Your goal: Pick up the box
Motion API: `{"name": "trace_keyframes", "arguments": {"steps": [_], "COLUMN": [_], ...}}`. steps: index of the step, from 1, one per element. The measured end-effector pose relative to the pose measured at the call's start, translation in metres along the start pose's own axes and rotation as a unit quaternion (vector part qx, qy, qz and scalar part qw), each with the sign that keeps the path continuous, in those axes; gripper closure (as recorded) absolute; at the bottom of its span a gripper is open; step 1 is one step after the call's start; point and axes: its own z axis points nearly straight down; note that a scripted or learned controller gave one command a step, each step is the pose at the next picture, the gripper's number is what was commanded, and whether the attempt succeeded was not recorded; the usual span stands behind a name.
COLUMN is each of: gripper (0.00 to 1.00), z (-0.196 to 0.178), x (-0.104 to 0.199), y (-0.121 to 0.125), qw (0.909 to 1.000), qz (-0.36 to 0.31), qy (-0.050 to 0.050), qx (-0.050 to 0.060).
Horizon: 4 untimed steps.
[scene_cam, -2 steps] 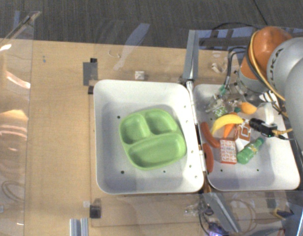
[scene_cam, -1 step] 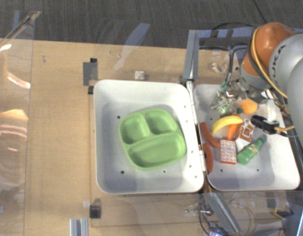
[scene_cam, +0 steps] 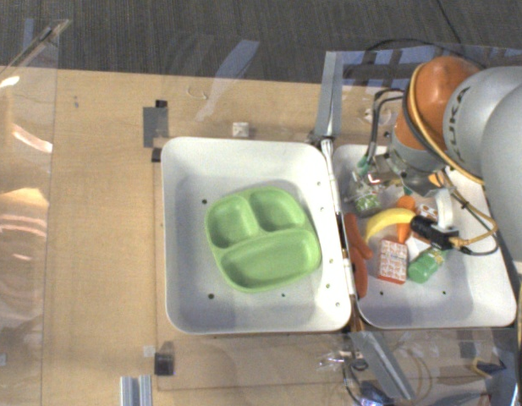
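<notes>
Claw [scene_cam: 375, 174]: upper part of the right bin [scene_cam: 489, 307], over the clutter; grip state cannot be told. Box [scene_cam: 393, 260]: small, red and white, flat on the right bin's floor, lower centre, long axis near vertical in frame, top end toward the banana [scene_cam: 387, 222]. Judged light, stiff card; best taken across its short sides. Adjacent: green bottle [scene_cam: 424, 266] to its right, red stick [scene_cam: 355, 252] left. Left bin [scene_cam: 184, 227]: green divided plate [scene_cam: 262, 238]. Bench [scene_cam: 83, 227]: wood.

Pale wooden worktop [scene_cam: 83, 252] under bright glare at its left edge, and dark ribbed floor [scene_cam: 201, 15] beyond its far edge.
</notes>
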Motion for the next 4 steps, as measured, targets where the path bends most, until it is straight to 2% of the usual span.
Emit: {"name": "trace_keyframes", "arguments": {"steps": [1, 2, 3, 4], "gripper": [1.00, 1.00, 0.00, 0.00], "z": [-0.002, -0.002, 0.000, 0.002], "x": [0.003, 0.007, 0.008, 0.002], "y": [-0.041, -0.049, -0.051, -0.004], "qw": [0.9993, 0.9974, 0.9974, 0.9891], "qz": [-0.038, 0.072, 0.072, 0.147], "qy": [-0.001, -0.001, -0.001, -0.001], "qx": [-0.003, -0.005, -0.002, 0.002]}}
